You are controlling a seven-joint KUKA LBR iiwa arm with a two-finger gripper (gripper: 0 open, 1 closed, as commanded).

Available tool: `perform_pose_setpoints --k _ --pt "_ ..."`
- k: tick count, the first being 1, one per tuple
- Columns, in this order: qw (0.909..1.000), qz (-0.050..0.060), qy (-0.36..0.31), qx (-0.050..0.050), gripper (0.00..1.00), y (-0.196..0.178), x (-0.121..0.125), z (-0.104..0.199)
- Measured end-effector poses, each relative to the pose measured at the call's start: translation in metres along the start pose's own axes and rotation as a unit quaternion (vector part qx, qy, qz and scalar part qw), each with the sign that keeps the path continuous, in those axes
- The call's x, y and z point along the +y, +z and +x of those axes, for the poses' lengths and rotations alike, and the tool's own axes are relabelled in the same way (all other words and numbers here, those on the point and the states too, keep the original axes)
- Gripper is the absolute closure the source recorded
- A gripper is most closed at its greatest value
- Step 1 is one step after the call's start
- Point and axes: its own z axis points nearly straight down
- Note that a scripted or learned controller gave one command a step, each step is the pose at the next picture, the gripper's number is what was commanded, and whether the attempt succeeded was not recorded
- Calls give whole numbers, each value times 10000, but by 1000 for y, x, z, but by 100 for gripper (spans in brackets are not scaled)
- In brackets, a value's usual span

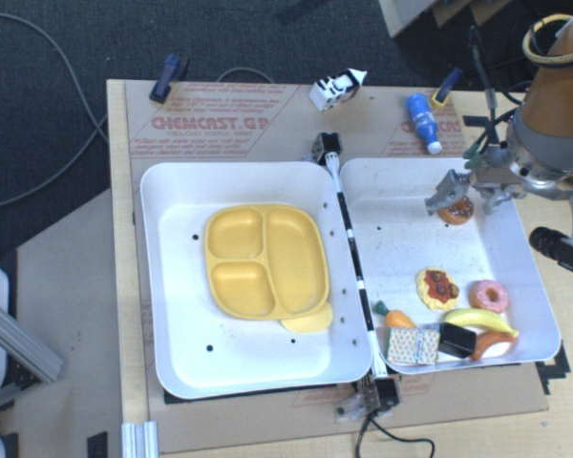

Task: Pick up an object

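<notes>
My gripper [454, 197] hangs low over the far part of the right bin [401, 218], at the end of the grey arm that comes in from the right. A small round brown-orange object [456, 213] lies right under it, partly covered by the gripper. Toward the bin's near right corner lie a toy pizza [438, 287], a pink donut [490, 297], a banana [478, 321], a carrot [398, 319], a small patterned packet [413, 345] and a black block [456, 341].
The left bin [172, 256] holds a yellow divided plate [265, 260] with a flat yellow piece [308, 323] poking out from beneath it. On the board behind the bins lie a blue bottle [422, 120], a black-and-white toy [337, 88] and a blue clip [165, 76].
</notes>
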Motion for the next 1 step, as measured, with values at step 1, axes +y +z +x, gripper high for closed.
perform_pose_setpoints --k 1 --pt "10000 12 5 1 0 112 -37 -27"
